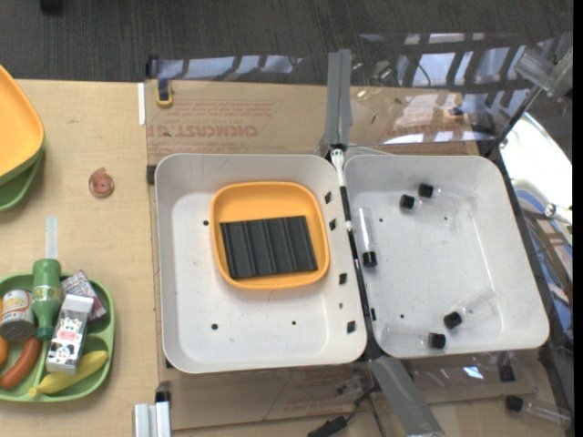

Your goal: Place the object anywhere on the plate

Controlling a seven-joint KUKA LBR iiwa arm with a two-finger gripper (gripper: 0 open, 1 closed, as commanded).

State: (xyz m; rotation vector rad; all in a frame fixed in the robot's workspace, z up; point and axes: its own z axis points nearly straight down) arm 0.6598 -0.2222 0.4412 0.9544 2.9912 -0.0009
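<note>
Black ribbed slab (270, 248) lying flat in the middle of the orange plate (270, 192), inside its rim. Plate resting in the left bin (255, 335), toward the far side. Clear black-capped vials (364, 233) scattered in the right bin (474, 167). Green tray (102, 353) of toy food well apart, on the wooden bench (91, 235).

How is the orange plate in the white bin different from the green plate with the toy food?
The orange plate sits inside the left white bin; the green plate rests on the wooden table outside it. The orange plate carries one flat, dark ribbed slab; the green plate is crowded with toy food, including a green bottle and a small carton. The orange plate looks squarish; the green plate looks rounder. Both have raised rims.
</note>
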